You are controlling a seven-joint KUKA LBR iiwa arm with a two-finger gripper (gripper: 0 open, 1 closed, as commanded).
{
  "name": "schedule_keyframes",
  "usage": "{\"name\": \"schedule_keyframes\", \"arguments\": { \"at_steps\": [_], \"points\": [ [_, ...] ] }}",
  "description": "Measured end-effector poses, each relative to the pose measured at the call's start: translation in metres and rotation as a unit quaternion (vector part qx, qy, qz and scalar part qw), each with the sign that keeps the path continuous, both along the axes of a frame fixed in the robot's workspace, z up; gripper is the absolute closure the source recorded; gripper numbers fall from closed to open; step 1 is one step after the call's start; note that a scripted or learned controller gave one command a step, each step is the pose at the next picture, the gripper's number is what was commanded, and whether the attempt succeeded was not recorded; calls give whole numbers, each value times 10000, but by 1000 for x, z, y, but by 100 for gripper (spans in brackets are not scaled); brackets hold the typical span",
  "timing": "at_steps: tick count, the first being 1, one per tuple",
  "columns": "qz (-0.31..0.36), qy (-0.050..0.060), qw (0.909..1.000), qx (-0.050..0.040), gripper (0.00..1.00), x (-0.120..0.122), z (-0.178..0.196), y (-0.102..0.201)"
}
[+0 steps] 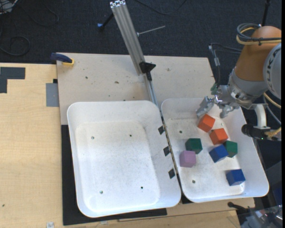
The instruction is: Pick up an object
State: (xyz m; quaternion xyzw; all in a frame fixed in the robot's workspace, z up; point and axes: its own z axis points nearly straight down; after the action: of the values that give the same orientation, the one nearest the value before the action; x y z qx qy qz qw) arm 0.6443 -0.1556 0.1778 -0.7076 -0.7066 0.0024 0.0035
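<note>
Orange cube (206, 123) lies in the right bin (256, 189), just under the gripper (213, 108), whose fingers look spread and hold nothing. The arm hangs low there, probably lining up a grasp; the other cubes cluster nearby.

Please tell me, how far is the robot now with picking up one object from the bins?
Done: the arm has reached the right white bin, and its tool sits just above the upper orange cube. In hand: nothing visibly; no block shows between its fingers. All seven blocks, including the second orange cube and the purple cube, rest on the bin floor. Left: the closing on a block and the lift.
</note>
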Motion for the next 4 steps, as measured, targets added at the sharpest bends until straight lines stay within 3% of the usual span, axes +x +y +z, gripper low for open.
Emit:
{"name": "schedule_keyframes", "arguments": {
  "at_steps": [1, 2, 3, 4],
  "points": [
    [-2, -45, 10000, -28, 0, 2, -58, -6],
    [-19, -81, 10000, -35, 100, 4, -43, -7],
    [11, -65, 10000, -13, 100, 15, 13, -6],
    [15, -45, 10000, -8, 100, 15, 27, -7]
  ]
}}
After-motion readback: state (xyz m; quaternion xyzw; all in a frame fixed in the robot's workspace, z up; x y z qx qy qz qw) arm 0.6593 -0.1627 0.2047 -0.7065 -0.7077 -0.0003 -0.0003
